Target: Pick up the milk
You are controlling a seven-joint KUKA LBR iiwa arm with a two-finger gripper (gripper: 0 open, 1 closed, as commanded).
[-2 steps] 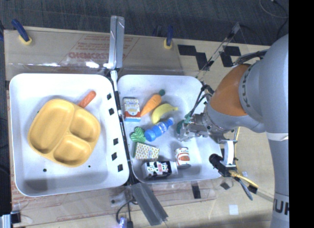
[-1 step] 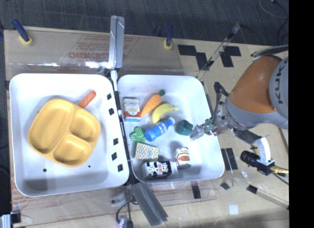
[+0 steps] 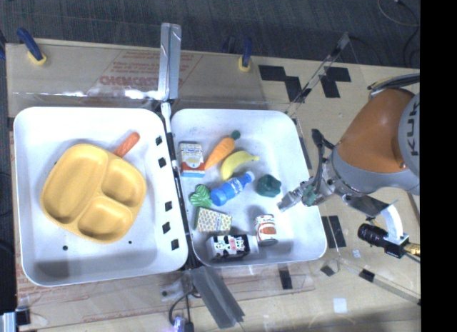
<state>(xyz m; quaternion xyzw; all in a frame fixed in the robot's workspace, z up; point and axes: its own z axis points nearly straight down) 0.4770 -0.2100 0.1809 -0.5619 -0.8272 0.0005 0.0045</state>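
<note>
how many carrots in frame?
2. One carrot lies in the left bin, by the upper edge of the yellow tray. The other carrot is in the right bin, beside the banana. None look hidden.

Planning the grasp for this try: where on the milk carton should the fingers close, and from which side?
Across the short width of the milk carton, coming straight down. It lies on its side along the right bin's near wall, so the long flat faces offer the grip; the can close beside it crowds its right end.
</note>
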